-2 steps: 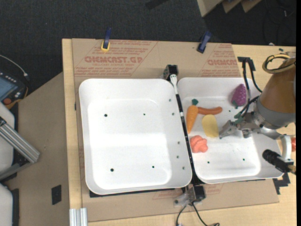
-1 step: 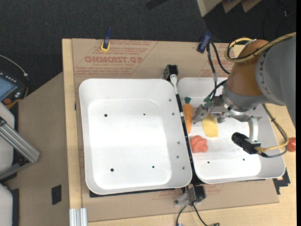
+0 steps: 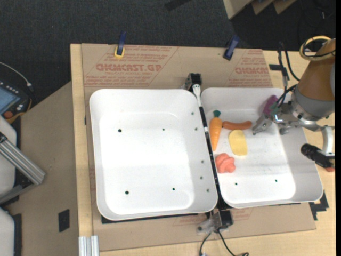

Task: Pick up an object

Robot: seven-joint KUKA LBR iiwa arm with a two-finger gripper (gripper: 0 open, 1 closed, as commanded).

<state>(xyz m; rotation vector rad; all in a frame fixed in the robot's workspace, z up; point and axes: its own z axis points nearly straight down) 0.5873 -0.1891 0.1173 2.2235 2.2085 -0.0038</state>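
The right bin (image 3: 298, 191) holds an orange carrot with a green top (image 3: 214, 133) along its left wall. A thin reddish sausage (image 3: 236, 125) lies beside the carrot, with a yellow block (image 3: 238, 143) below it and a pink lump (image 3: 225, 164) nearer the front. A purple object (image 3: 269, 105) sits at the far side, partly hidden by the wrist. My gripper (image 3: 270, 127) hangs low over the bin's far right part, just right of the sausage's end. Its fingers are spread, so it is open, with nothing between them.
The left bin (image 3: 106, 143) stands beside the right one, with a black divider strip (image 3: 205, 137) between them. Both rest on a cardboard sheet (image 3: 160, 63) held by blue clamps. The arm's orange band (image 3: 317, 79) rises at the right edge.
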